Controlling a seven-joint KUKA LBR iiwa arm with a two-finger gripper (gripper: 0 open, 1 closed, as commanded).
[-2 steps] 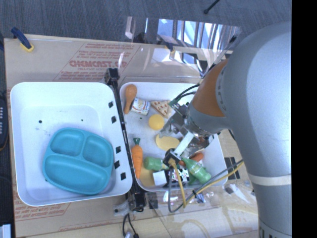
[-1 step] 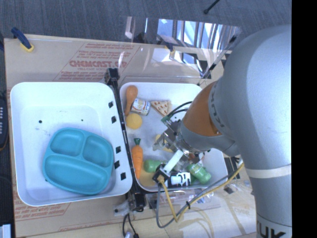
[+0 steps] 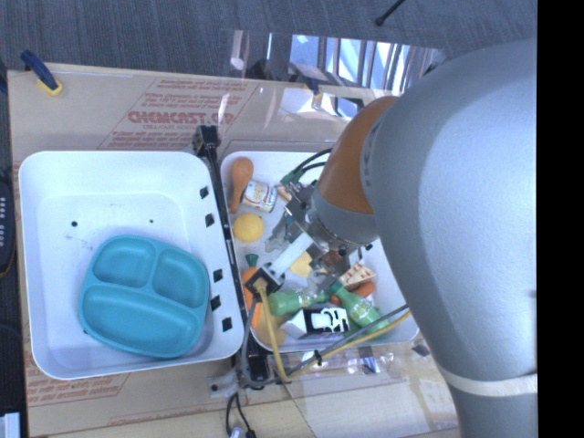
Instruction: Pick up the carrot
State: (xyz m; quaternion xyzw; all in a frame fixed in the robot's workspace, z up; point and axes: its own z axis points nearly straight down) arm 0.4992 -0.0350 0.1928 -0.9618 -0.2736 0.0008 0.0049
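Carrot (image 3: 241, 177) lying at the far-left corner of the right bin (image 3: 394, 336), just beyond a yellow lemon (image 3: 247, 227). Tool (image 3: 290, 243) low amid clutter nearer the bin's middle; finger state not discernible. Best approached from above, aligned across the carrot's narrow width, clear of bin wall and lemon.

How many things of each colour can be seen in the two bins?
Blue: 1, the divided tray in the left bin.
Orange: 1, the carrot in the right bin.
Yellow: 1, the lemon.
Green: 2, the bottles.
Total: 5. More things lie under the arm, too hidden to count.
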